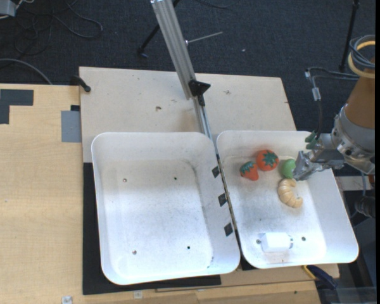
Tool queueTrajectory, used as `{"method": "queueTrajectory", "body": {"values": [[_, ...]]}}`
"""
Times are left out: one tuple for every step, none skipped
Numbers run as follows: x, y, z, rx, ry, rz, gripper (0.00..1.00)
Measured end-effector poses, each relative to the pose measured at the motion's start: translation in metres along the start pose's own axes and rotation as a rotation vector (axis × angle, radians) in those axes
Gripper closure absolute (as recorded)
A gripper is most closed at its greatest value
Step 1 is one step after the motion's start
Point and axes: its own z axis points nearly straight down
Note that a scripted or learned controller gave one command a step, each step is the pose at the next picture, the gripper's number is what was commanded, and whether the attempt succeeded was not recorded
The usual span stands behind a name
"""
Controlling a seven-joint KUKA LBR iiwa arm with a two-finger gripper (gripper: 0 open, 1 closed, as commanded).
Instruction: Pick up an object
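In the right bin (329,246) lie a red tomato (267,159), a small strawberry (249,170), a green round item (287,166), a tan croissant (291,193) and a white block (276,240). My gripper (302,167) hangs over the bin's right side, its tips right beside the green item and just above the croissant. Nothing shows between its fingers.
The left bin (107,170) sits beside the right one, with black clips (219,199) along the shared wall. A slanted aluminium bar (177,46) rises behind the bins. The arm's wrist (354,138) reaches in over the right bin's edge.
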Motion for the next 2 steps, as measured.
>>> {"method": "queueTrajectory", "body": {"values": [[0.044, 0.001, 0.021, 0.002, 0.0, 0.001, 1.0], [0.093, 0.017, 0.043, 0.003, 0.0, 0.001, 1.0]]}}
